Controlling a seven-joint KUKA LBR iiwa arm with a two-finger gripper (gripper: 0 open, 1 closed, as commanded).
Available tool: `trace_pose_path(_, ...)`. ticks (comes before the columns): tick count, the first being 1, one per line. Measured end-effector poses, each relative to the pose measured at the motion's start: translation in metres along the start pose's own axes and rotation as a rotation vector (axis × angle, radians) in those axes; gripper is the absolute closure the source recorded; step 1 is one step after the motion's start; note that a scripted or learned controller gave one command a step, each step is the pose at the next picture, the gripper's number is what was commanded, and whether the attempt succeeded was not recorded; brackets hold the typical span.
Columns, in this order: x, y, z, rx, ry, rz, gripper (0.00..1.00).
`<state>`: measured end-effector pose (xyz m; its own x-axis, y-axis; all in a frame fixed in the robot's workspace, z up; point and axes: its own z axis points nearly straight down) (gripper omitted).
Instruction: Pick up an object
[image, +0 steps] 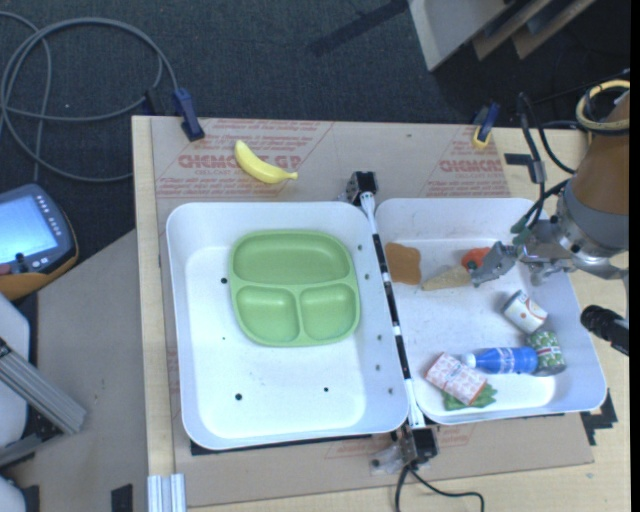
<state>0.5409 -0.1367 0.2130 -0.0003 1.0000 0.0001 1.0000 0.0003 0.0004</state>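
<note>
The right bin (440, 215) holds several objects. A brown flat square (403, 263) and a tan wedge (443, 279) lie at its left. A small red-orange item (472, 258) sits beside them. A white cup (523, 311) lies on its side near the middle right. A blue bottle (504, 360), a green patterned piece (548, 351) and a red-and-white packet (455, 377) on a green leaf (472, 398) are along the front. My gripper (497, 264) hangs low at the back of this bin, right next to the red-orange item. Nothing is visibly held.
The left bin (200, 330) carries a green divided plate (295, 285). A yellow banana (262, 164) lies on the bench behind it. Blue clamps (187, 112) (485, 123) grip the back edge. A black clip (362, 186) joins the bins.
</note>
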Motion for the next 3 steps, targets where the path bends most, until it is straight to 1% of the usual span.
trace_pose_path(1, -0.045, -0.024, 0.082, 0.002, 0.000, 0.001, 0.00)
trace_pose_path(2, -0.024, 0.086, 0.128, -0.002, 0.000, -0.002, 0.00)
trace_pose_path(3, -0.024, 0.086, 0.118, -0.004, -0.002, -0.002, 1.00)
